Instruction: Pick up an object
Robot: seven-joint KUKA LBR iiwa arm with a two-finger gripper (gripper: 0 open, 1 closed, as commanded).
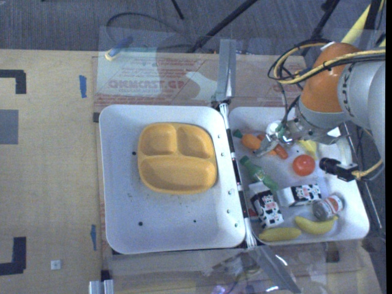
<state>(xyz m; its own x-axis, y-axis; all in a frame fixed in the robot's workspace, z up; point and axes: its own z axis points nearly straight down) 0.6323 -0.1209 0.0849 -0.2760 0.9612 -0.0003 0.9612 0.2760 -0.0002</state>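
Yellow tray (pixel 177 157) sat in left bin (pixel 116 213). Right bin (pixel 361 222): carrot (pixel 251 141), red ball (pixel 303 165), cow cartons (pixel 266 208), banana (pixel 316 225), partly tangled, small bits hard to make out. Gripper (pixel 274 141) low beside carrot; finger spread could not be told, nothing seen held.

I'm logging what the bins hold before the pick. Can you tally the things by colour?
Yellow: 3, the divided plate and two bananas
Orange or red: 3, an orange piece, a carrot-like piece, a red ball
Black-and-white cow pattern: 2
Green: 1
Total: 9; other small bits are unclear.
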